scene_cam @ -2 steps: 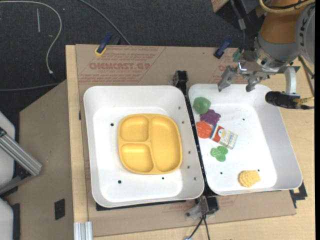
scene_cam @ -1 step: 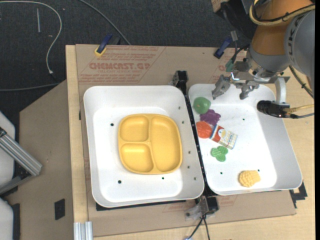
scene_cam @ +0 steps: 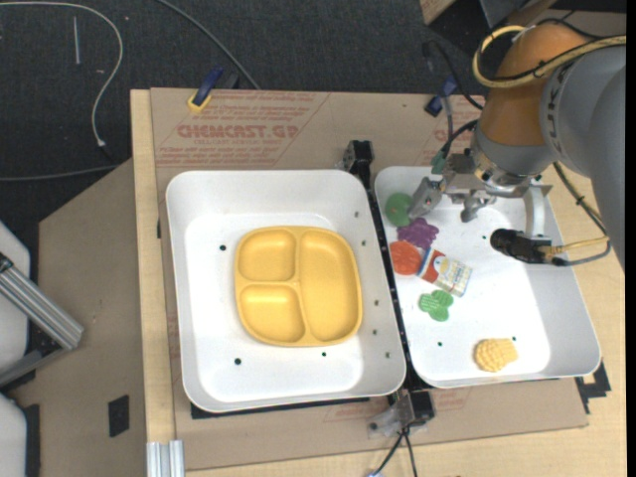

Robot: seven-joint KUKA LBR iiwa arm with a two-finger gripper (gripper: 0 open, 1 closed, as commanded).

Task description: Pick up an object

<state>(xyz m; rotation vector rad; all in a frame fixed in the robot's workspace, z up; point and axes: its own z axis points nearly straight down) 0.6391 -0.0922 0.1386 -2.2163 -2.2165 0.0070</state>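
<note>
Our hand (scene_cam: 449,193) hangs over the far left part of the right bin (scene_cam: 561,311), and we see nothing held in it; whether its fingers are wide or narrow we cannot tell from this angle. Nearest to it lie the green round toy (scene_cam: 397,208) and, just beside that, the purple grape toy (scene_cam: 419,233). We judge both to be light, stiff plastic, likely a little slippery, best taken across the narrow middle.

The green toy sits close to the bin's left wall, which could block one finger. The red toy (scene_cam: 405,257), the small carton (scene_cam: 449,274) and the green leafy toy (scene_cam: 435,305) crowd together just nearer us, some touching, so a grasp there may catch two things. The yellow corn (scene_cam: 495,354) lies well apart, the easiest to reach. In the left bin (scene_cam: 199,207) rests a yellow divided plate (scene_cam: 298,286).
</note>
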